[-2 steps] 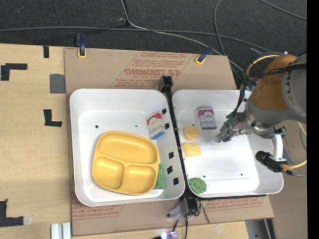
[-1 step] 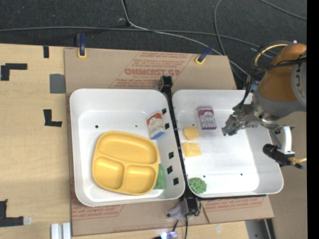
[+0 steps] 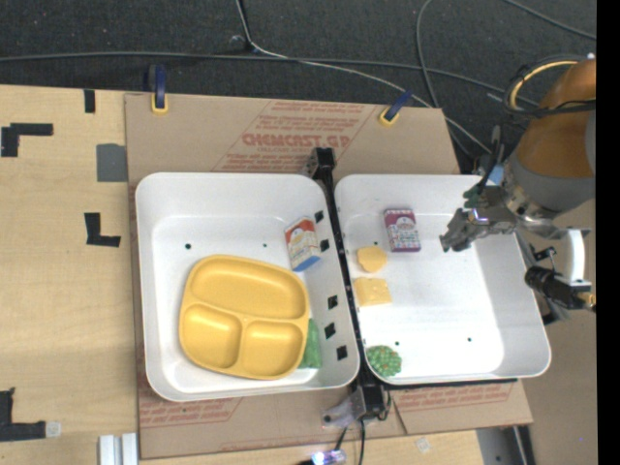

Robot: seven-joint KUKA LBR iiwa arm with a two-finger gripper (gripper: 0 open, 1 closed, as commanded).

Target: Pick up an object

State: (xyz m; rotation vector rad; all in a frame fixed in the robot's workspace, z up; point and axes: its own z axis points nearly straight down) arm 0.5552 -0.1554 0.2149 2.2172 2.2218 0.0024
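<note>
We see the end effector (image 3: 463, 232) hovering over the right bin (image 3: 513, 356), apparently closed on nothing, near the purple box (image 3: 401, 230).

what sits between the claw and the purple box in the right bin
Nothing: in the camera view, only bare white floor of the right bin separates the claw from the purple box.

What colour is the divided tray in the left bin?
Yellow; the divided tray shows plainly in the camera view.
</note>
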